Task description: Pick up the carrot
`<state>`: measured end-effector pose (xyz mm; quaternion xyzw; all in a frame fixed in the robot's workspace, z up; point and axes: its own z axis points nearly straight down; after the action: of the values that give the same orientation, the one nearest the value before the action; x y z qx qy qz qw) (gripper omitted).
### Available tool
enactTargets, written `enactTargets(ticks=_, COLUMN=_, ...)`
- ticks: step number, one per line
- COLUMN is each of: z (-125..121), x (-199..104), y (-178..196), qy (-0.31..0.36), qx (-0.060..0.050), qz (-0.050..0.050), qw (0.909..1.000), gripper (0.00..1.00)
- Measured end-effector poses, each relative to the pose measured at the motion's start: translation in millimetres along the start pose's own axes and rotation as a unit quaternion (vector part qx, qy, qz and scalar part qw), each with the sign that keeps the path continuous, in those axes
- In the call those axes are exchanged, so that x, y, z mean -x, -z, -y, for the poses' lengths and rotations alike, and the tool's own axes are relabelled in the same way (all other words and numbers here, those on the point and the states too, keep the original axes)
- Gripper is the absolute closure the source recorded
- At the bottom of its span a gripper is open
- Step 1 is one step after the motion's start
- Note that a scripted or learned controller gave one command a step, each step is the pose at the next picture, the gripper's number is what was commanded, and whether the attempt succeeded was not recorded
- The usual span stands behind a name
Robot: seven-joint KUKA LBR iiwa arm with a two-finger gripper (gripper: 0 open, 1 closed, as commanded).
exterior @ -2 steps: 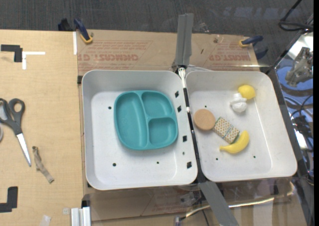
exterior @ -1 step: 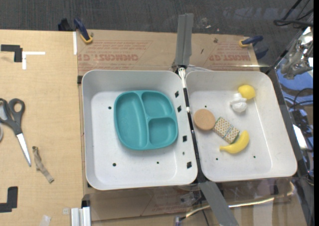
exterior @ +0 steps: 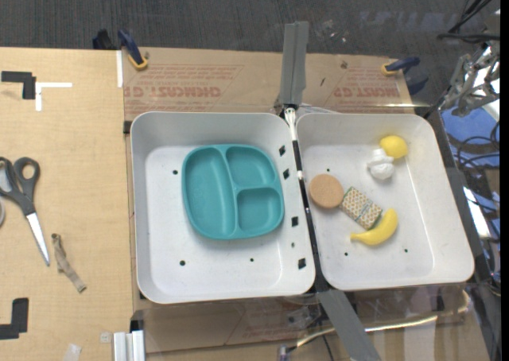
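Nearest you, left bin (exterior: 223, 297), carrying the teal plate (exterior: 233, 191). Right of the plate, in the right bin (exterior: 398, 281): tan disc (exterior: 325, 191), patterned block (exterior: 361, 207), banana (exterior: 377, 228), white lump (exterior: 381, 168), yellow fruit (exterior: 393, 145). Which of these is the carrot, you cannot tell, so confirm the target before descending and come straight down, clear of neighbours. Whether the jaws are open or closed, you cannot tell.

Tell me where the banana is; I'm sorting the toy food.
The banana lies in the right bin, toward its front, just below the patterned packet and right of the tan disc.
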<state>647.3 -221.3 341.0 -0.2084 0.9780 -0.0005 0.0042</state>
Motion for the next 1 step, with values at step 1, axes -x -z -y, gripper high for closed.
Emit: enactTargets(ticks=1, z=5.2, x=12.4, y=8.4, qy=0.139, qx=0.000, qz=0.001, qw=0.9903, gripper=1.00)
